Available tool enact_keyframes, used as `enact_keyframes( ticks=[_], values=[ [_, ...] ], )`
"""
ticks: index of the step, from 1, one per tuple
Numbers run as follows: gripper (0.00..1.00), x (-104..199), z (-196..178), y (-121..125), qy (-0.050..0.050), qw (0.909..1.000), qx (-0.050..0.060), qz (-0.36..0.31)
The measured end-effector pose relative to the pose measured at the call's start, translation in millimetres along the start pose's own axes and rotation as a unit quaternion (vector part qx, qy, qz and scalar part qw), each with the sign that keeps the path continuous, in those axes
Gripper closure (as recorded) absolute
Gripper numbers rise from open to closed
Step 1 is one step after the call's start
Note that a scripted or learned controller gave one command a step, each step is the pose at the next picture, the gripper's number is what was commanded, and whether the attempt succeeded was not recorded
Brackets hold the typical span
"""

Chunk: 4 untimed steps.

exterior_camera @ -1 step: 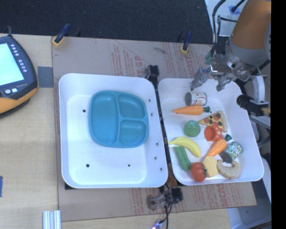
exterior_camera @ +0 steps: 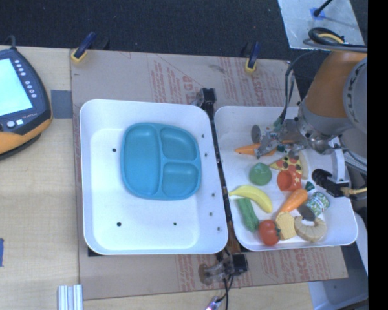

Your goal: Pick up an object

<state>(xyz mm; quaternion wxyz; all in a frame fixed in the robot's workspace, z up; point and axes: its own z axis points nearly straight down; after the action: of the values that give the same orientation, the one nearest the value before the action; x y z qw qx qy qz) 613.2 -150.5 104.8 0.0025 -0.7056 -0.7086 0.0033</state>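
The right bin (exterior_camera: 236, 234) holds several toy foods: a yellow banana (exterior_camera: 253, 196), a green pepper (exterior_camera: 260, 174), a green cucumber (exterior_camera: 248, 214), a red tomato (exterior_camera: 268, 232), another red tomato (exterior_camera: 285, 180), two orange carrots (exterior_camera: 247, 150) (exterior_camera: 293, 201), a cheese wedge (exterior_camera: 285, 225), a bagel (exterior_camera: 310, 229) and a small can (exterior_camera: 317, 203). My gripper (exterior_camera: 266, 143) hangs low over the bin's upper part, just right of the upper carrot and above the pepper. Nothing shows between its fingers.
The left bin (exterior_camera: 97, 173) carries a blue divided plate (exterior_camera: 161, 161). A tablet in an orange case (exterior_camera: 10, 105) lies at the far left of the bench. Clamps (exterior_camera: 83, 48) (exterior_camera: 251, 57) pin the cardboard sheet at the back.
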Motion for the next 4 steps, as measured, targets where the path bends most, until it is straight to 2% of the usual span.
enact_keyframes(
  ticks=[1, 2, 3, 4],
  values=[
    [1.0, -1.0, -11.7, 0.9, -0.001, 1.0, -0.001, -0.002],
    [0.0, -1.0, -11.7, 0.9, -0.001, 1.0, -0.001, -0.002],
    [1.0, -2.0, -21.9, 0.9, -0.002, 1.0, 0.0, -0.004],
    [0.0, -2.0, -21.8, 0.8, -0.003, 1.0, 0.0, -0.004]
  ],
)
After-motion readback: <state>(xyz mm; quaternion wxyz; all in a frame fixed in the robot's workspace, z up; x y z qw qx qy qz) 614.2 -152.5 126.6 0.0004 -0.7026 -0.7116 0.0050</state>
